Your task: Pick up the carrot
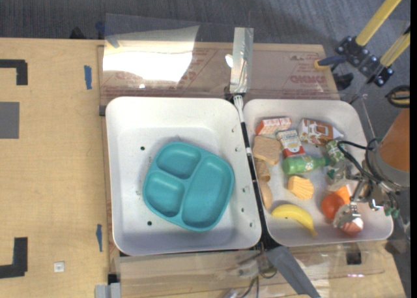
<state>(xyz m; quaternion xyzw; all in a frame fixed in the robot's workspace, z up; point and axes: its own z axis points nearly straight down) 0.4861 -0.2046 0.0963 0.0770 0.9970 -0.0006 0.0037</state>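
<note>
The carrot [331, 204], a short orange-red piece, lies in the front right part of the right bin [374, 235]. My gripper [355, 210] is low in that bin's front right corner, just right of the carrot and close against it. Its metal tip stands over a small reddish round item [352, 227]. I see nothing lifted off the bin floor. The grey arm with its orange band [399, 149] comes in from the right edge.
Other toy food crowds the right bin: a banana [294, 216], a yellow-orange wedge [301, 187], a green bottle [303, 164], bread [265, 150] and small cartons [273, 125]. A teal divided tray [189, 186] sits in the left bin [124, 127].
</note>
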